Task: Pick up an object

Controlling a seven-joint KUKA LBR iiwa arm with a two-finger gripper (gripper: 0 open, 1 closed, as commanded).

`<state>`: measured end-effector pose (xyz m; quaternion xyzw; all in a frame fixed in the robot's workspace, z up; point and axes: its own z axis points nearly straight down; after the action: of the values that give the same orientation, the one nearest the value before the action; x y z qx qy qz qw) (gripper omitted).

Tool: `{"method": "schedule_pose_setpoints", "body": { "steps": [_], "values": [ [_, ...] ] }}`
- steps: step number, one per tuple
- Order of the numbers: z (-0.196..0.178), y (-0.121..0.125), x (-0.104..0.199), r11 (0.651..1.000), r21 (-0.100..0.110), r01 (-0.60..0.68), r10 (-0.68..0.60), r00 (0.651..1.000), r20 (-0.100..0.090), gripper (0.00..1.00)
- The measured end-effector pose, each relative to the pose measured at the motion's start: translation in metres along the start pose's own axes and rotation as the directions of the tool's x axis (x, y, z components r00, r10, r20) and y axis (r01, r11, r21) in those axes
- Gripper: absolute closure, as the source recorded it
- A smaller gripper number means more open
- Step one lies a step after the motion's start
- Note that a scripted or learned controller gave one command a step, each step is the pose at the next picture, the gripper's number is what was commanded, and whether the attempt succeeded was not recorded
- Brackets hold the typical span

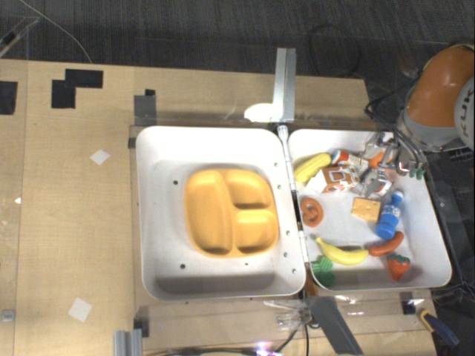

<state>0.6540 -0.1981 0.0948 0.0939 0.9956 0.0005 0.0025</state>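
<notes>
bench: pale wood bench [67, 221] with black marks at its far left, dark carpet beyond, two white bins side by side.
left bin: the left bin [159, 199] held a yellow divided tray [230, 212] at its middle.
right bin: the right bin [434, 236] held the clutter: a banana [312, 166] at the far left, a second banana [343, 254] near the front, an orange ring [311, 211], a tan cracker-like square [364, 210], a blue bottle [389, 216], a red sausage shape [386, 245], a strawberry-like piece [399, 267], a green piece [324, 270].
arm: the arm [438, 95] reached in from the right, orange band high, gripper [377, 170] low over the far part of the right bin.
fingers: lost in the clutter; apart or together, i could not tell.
step: judged as the descent toward a grasp, nothing seen held.
next move: would call for settling on one piece, likely the red-and-white item [339, 178] just beside the gripper, then closing and lifting straight up.
target look: small, flat, printed, crowded by neighbours.
</notes>
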Motion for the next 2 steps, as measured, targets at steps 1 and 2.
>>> {"method": "schedule_pose_setpoints", "body": {
  "steps": [1,2],
  "values": [
    [0.004,-0.028,0.1,0.998,0.003,-0.069,0.069,0.998,0.01,0.0],
    [-0.006,0.036,0.054,0.902,-0.003,-0.432,0.432,0.902,0.004,0.0]
  ]
}}
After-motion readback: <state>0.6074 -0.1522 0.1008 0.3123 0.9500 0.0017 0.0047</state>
